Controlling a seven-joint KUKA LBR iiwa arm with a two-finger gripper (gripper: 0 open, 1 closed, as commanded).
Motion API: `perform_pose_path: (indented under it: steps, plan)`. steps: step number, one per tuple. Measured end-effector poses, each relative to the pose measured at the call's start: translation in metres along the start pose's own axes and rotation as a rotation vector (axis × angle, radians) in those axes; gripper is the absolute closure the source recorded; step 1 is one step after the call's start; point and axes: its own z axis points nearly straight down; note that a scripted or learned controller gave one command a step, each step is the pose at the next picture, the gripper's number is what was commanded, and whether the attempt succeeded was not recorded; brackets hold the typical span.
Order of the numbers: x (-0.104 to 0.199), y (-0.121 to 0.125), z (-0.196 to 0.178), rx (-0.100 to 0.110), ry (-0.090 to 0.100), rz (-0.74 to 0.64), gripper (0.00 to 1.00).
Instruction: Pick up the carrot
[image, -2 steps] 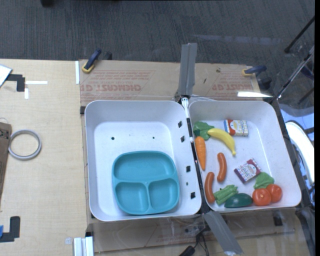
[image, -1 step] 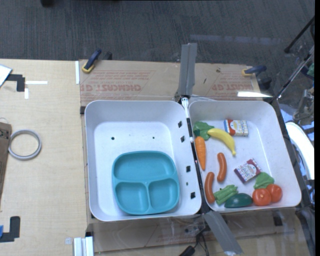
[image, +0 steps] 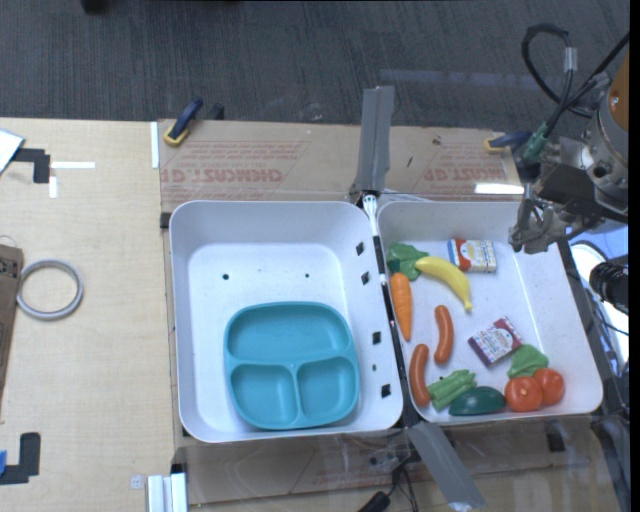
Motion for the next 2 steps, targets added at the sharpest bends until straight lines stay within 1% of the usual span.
perform_pose_path:
  steps: [1, 2]
  plan:
    - [-0.044, 0.014, 0.000, -0.001, 0.000, -0.202, 1.00]
    - [-0.062, 0.044, 0.006, 0.000, -0.001, -0.078, 1.00]
